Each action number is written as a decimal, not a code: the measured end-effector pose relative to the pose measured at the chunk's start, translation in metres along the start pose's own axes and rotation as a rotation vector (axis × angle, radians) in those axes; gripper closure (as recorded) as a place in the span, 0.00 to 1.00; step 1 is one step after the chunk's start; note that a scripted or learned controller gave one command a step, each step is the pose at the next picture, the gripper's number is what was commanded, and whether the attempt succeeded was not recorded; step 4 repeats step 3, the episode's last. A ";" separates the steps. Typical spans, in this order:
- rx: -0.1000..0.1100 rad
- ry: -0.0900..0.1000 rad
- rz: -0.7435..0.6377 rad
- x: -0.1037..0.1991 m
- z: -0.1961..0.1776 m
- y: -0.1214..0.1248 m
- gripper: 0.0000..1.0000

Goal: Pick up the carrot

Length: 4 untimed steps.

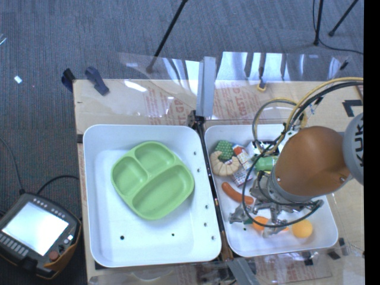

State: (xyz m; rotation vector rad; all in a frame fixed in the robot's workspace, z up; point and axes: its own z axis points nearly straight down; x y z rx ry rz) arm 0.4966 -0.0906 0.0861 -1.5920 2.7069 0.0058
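Grey arm with orange band is reached into the right white bin [330, 233], two-finger gripper [261, 218] is lowered over the small orange carrot [260, 222], grip state can't be told, green divided plate [152, 179] is parked in the left white bin [101, 242], orange ball [303, 230] nearby

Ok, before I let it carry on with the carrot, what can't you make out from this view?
- Hand: under the orange wrist band; finger state unclear.
- Carrot: just an orange sliver past the hand; no grasp confirmed.
- Right bin: middle floor covered by the arm.
- Small packets near the bagel-like toy: too small to identify.
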 end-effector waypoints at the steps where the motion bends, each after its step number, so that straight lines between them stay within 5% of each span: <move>1: -0.001 -0.004 -0.002 -0.004 -0.009 0.001 1.00; 2: 0.011 -0.002 -0.052 0.021 -0.232 -0.003 1.00; 3: 0.001 -0.001 -0.050 0.022 -0.228 -0.002 0.00; 4: 0.001 -0.001 -0.050 0.022 -0.228 -0.002 0.00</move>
